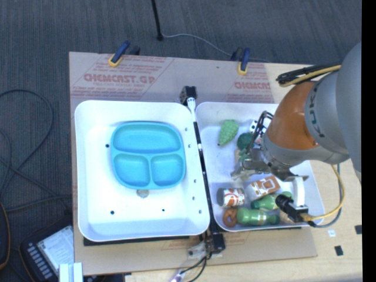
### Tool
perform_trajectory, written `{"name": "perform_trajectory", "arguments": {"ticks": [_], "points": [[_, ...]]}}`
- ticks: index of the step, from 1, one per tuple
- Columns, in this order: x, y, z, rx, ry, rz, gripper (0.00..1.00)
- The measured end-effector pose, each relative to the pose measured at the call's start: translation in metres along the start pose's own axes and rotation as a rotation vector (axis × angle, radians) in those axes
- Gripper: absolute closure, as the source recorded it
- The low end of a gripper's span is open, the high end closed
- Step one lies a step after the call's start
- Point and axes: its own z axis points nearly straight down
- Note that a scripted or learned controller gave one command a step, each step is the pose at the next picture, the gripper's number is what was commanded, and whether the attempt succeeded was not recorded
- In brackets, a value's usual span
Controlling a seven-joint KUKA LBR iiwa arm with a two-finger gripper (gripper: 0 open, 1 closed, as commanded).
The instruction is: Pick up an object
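camera view looks down on a counter point(117, 78) of brown board with two white bins side by side. left bin point(94, 157) holds a blue divided tray point(148, 154) with three compartments, lying flat near the bin's middle, and a small grey thing sits just below the tray's lower edge. right bin point(314, 184) holds a clutter of objects: a green bumpy pickle-like piece point(228, 131) near the top left, a small orange-and-white can point(233, 197) lying at the lower left, a green bottle point(257, 217) along the bottom edge, a brown pretzel-like piece point(228, 218) touching the bottle's left end, an orange-and-white packet point(264, 187) near the middle. grey arm with orange band point(294, 125) comes in from the right and hangs over the right bin's middle. hand point(249, 157) is low among the objects beside the packet; can't tell how its grip stands, or whether anything is in it. two clamps point(120, 53) pin the board's far edge.
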Motion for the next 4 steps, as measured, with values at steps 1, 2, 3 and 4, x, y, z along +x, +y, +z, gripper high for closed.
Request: {"name": "perform_trajectory", "arguments": {"ticks": [1,2,3,4], "points": [[0.0,0.0,0.0,0.0,0.0,0.0,0.0],[0.0,0.0,-0.009,0.001,0.0,0.0,1.0],[0.0,0.0,-0.009,0.001,0.0,0.0,0.0],[0.0,0.0,-0.019,0.001,0.0,0.001,1.0]]}}
